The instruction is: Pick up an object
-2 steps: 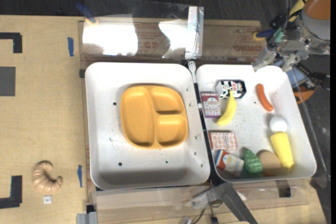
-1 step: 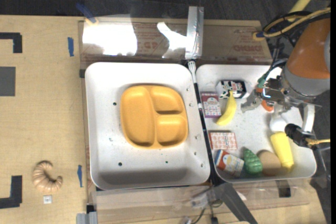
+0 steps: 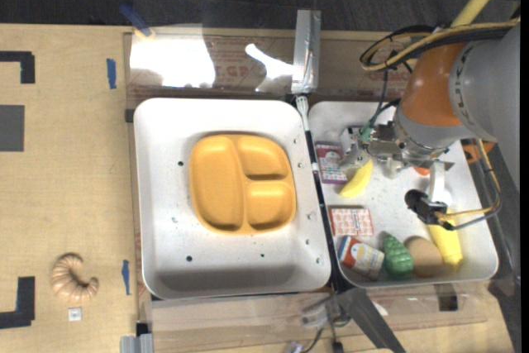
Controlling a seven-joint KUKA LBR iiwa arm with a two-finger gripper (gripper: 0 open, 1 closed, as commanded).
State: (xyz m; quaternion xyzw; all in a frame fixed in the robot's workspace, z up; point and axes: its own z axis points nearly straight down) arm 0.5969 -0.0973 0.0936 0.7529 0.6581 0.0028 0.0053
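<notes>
From my seat the end effector (image 3: pixel 369 151) hangs over the right bin (image 3: pixel 483 256), near its back-left corner; I cannot tell how it is set. The yellow wedge (image 3: pixel 355 180) lies just below and left of it, long axis slanting from upper right to lower left.

Tray (image 3: pixel 242 182) in left bin (image 3: pixel 157 178) — clutter, perhaps cans, right bin (image 3: pixel 475 202).
</notes>
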